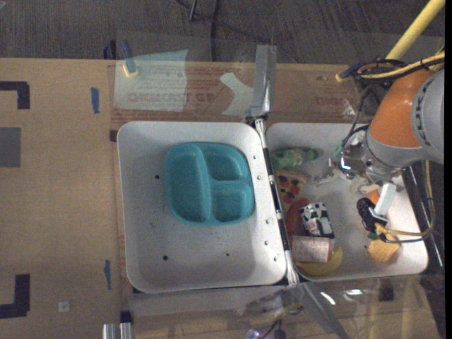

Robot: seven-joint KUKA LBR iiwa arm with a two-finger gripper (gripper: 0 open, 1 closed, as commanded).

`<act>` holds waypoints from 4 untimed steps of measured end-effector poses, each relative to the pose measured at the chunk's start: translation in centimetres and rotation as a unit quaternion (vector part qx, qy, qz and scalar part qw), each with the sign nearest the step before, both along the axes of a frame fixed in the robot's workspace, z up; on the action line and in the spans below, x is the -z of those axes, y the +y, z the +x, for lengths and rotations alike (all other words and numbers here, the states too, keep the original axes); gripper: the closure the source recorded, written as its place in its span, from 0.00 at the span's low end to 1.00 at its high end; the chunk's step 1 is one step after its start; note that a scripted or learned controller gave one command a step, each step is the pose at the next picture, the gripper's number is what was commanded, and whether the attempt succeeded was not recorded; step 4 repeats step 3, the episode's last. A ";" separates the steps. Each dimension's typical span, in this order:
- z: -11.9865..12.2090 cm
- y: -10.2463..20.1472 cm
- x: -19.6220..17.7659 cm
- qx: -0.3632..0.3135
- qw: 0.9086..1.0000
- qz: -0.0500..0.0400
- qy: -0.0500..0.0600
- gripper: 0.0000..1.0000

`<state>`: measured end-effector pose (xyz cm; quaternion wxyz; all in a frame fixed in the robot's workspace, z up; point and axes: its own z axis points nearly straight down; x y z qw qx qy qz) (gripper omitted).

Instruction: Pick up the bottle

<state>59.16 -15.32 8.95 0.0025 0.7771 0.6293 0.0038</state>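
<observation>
Our end effector (347, 165) hangs over the right bin (413, 263); we cannot tell its state. Just left lies the green bottle (295, 157), on its side at the far-left corner: seemingly light, smooth plastic, best pinched across its middle.

bins: 2 (141, 260) (409, 260) | teal divided plate: 1 (209, 182) | pizza slice toy: 1 (289, 185)
</observation>
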 end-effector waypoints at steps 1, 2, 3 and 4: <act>0.5 -1.3 -0.1 0.027 1.000 0.010 0.001 0.00; 0.0 5.0 -0.1 0.045 0.999 -0.007 -0.003 0.00; -3.3 4.8 -0.1 0.091 0.996 0.000 -0.004 0.00; -3.3 4.8 -0.1 0.091 0.996 0.000 -0.004 0.00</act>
